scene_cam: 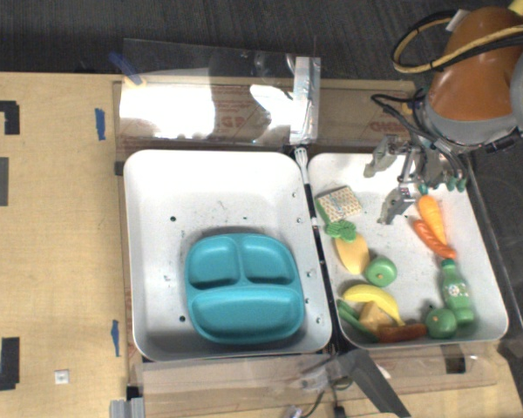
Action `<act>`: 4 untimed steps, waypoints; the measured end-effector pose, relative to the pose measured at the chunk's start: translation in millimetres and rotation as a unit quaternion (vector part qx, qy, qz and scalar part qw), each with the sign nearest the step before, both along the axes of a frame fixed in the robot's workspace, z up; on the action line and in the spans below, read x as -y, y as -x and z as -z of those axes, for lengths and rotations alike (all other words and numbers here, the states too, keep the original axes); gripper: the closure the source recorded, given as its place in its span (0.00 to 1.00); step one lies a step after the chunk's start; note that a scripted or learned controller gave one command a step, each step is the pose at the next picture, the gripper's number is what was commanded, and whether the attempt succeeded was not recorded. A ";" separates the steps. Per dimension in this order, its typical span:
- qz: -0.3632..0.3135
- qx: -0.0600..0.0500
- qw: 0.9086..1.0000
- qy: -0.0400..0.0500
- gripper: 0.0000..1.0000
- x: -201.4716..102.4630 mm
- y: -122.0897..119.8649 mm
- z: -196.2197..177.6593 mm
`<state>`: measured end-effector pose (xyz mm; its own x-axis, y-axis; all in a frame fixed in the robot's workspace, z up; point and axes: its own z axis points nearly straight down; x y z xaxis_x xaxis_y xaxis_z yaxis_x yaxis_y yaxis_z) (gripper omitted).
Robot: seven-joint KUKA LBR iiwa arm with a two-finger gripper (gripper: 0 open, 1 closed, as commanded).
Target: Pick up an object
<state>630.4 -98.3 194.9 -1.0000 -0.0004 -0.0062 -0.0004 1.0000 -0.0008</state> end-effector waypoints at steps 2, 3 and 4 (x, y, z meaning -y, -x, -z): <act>-0.048 0.003 0.999 0.002 0.00 9.4 19.4 105.4; -0.143 0.003 0.990 0.002 0.00 17.6 95.4 104.8; -0.179 0.004 0.984 0.002 0.00 39.8 25.6 105.7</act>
